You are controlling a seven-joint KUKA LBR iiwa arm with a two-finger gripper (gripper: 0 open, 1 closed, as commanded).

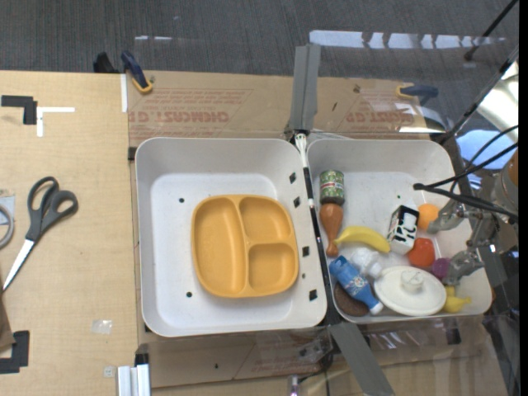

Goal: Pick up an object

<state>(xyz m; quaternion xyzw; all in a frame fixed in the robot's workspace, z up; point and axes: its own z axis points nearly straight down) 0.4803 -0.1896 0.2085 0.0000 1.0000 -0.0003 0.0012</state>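
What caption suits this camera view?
Gripper hovers over the toy-filled right bin; left bin holds a yellow tray.

The arm (503, 221) at the right is cut off by the picture's edge, so little more than cables and metal parts show, and it is not clear what the gripper (462, 242) does. A brown object (351, 305) at the near side of the right bin (363, 157) is mostly hidden under the blue bottle (355, 280) and the white lid (410, 292). A purple object (440, 267) and a yellow piece (456, 303) are partly covered by the gripper parts, too small to identify. At the far left, a round grey thing (4, 221) is cut by the edge. The label on the green can (332, 186) is too blurred to read.
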